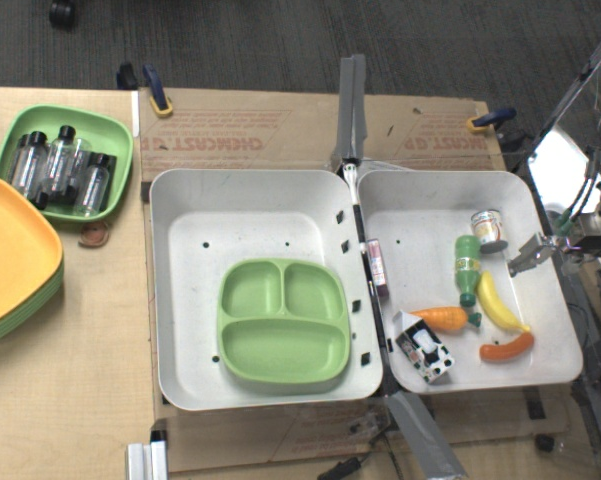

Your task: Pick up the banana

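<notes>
1. The banana (502, 305) is bright yellow, short and gently curved, lying diagonally in the right part of the right bin (420, 213), unheld.
2. Its upper end touches or nearly touches a green bottle (467, 270) just to its left; a small jar (488, 227) sits above that bottle.
3. An orange carrot (442, 318) lies left of the banana's lower half, and an orange-red sausage-shaped piece (506, 347) lies just below its tip.
4. A black-and-white item (425, 349) rests near the bin's lower-left corner.
5. The gripper (533, 253) hangs up and right of the banana, apart from it; whether it is parted or closed I cannot tell.
6. The left bin (180, 228) holds a green divided plate (284, 321).
</notes>
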Action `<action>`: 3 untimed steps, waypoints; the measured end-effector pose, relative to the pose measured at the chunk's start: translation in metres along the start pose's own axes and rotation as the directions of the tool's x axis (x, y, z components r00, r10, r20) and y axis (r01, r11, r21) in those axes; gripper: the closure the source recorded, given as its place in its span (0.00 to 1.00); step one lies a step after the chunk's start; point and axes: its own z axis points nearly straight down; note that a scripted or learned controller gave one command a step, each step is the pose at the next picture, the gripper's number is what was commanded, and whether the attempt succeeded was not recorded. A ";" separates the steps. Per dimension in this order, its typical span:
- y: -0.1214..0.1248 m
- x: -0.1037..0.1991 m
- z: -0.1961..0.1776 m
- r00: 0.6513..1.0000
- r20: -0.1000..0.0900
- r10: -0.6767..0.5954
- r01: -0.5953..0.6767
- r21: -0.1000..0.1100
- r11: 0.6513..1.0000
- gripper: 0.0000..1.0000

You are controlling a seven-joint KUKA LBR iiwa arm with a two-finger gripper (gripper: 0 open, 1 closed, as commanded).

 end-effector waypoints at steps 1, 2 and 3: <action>-0.006 -0.005 0.115 0.991 -0.006 -0.136 0.136 -0.003 0.991 0.00; -0.006 -0.007 0.107 0.991 -0.003 -0.132 0.132 -0.002 0.991 1.00; 0.087 0.020 0.059 0.997 0.002 -0.076 0.076 -0.003 0.997 1.00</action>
